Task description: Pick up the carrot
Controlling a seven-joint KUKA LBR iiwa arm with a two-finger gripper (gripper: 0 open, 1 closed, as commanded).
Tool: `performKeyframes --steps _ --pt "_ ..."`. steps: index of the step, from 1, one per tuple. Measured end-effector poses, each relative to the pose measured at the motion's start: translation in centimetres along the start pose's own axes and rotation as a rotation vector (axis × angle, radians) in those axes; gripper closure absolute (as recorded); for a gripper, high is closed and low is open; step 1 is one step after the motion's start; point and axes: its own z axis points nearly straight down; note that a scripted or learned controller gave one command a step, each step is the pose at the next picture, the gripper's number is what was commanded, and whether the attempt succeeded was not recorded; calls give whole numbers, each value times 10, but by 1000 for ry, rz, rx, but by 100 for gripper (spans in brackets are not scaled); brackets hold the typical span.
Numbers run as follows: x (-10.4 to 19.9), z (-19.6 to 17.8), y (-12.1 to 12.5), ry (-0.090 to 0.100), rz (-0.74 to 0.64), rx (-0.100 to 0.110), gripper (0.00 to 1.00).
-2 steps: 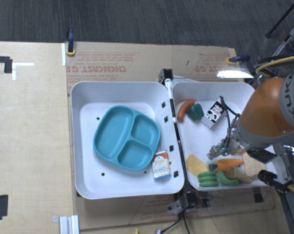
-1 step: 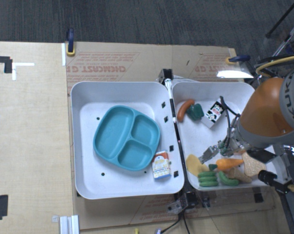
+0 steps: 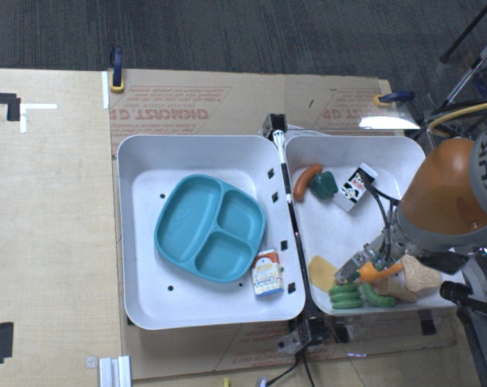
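The arm (image 3: 449, 192) leans over the right bin (image 3: 340, 240), its end effector (image 3: 371, 263) down at the carrot (image 3: 379, 272) in the near corner beside a bread roll (image 3: 417, 280) and green beans (image 3: 346, 295). Whether it's spread or pinching, I cannot tell. I'd say the carrot is reached but not yet lifted.

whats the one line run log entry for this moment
task: pick up carrot | gripper low in right bin, at carrot | grasp: unconfirmed | left bin: teal tray
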Motion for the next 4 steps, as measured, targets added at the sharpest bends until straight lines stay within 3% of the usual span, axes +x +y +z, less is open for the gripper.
performKeyframes --steps 1,3,4 --pt "-2 -9 2 -3 3 -4 100" --pt "-5 -28 6 -11 7 -11 100" --pt "47 -99 74 -1 257 2 100"
